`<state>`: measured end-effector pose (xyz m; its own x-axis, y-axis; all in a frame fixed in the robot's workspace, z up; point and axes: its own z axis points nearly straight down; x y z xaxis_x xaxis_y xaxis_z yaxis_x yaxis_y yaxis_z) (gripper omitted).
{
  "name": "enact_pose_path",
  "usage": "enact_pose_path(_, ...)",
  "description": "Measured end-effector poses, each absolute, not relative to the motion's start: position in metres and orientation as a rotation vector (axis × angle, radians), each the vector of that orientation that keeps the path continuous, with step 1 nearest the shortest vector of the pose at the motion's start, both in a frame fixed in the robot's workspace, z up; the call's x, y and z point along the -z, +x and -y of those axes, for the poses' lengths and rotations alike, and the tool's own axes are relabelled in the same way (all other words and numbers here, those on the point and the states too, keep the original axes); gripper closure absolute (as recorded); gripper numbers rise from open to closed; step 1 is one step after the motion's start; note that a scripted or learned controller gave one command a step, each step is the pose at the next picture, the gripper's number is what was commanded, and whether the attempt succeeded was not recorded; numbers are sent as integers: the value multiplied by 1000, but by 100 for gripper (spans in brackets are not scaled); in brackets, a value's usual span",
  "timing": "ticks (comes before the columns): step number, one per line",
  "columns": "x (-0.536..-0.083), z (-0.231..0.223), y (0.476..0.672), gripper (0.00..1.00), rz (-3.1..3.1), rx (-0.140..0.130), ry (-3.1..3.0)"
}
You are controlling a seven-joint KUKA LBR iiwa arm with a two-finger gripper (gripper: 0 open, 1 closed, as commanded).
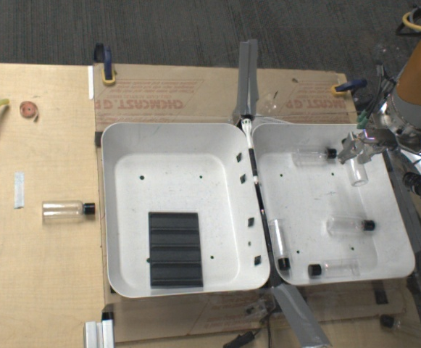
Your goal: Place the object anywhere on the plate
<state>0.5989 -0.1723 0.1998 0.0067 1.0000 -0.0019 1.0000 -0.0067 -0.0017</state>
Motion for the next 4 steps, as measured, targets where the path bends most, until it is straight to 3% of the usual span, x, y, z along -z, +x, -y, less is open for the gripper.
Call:
enact_pose_path(1, -200, 172, 599, 0, -2214, 4, 2229)
enact_pose_path(2, -227, 218, 659, 0, -2189, 2, 2251)
enact_pose_path(3, -366, 218, 632, 0, -2392, 3, 2035)
enact_pose_path(4, -441, 223, 546, 0, -2298, 3, 2142)
